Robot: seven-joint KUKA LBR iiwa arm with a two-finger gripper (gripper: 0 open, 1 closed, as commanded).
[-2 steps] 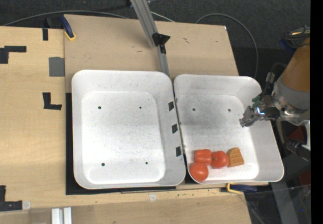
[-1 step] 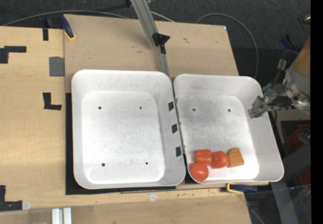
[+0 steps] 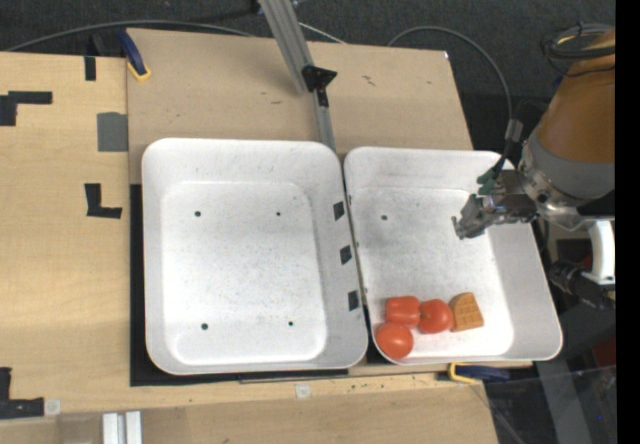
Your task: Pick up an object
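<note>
Three red rounded objects (image 3: 412,320) lie clustered at the near edge of the right bin (image 3: 420,182). An orange-brown waffle-like block (image 3: 466,312) rests just right of them. My gripper (image 3: 470,224) hangs over the right side of this bin, well above and behind these objects. Nothing shows between its dark fingers.
The left bin (image 3: 240,252) sits beside the right one, joined by small black clips along the shared rim. A grey metal pole (image 3: 285,17) slants in from the top to the bins' far edge. The wooden bench (image 3: 60,182) extends left, marked with black tape.
</note>
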